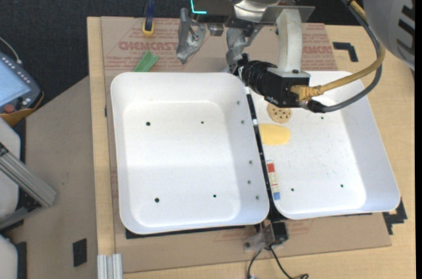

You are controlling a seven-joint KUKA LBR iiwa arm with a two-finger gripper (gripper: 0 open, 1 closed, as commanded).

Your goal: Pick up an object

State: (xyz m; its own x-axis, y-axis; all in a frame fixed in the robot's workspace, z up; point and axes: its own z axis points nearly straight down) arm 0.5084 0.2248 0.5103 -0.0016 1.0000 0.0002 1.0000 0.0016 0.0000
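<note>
The claw (212, 47) hangs above the far rim of the left white plastic bin (132, 139), its two metal fingers spread with nothing between them. The candidates — a pale yellow soft lump (274, 134) and a tan perforated disc (280, 114) — lie in the right white bin (356, 159), near the divider. Both sit low and flat; fingers descending there may strike the rim or slide off.

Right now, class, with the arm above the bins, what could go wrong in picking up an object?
The gripper sits beyond the bins, far from the objects. The yellow piece, the brown perforated disc and the thin stick lie close to the right bin's left wall, so fingers might strike it.
</note>
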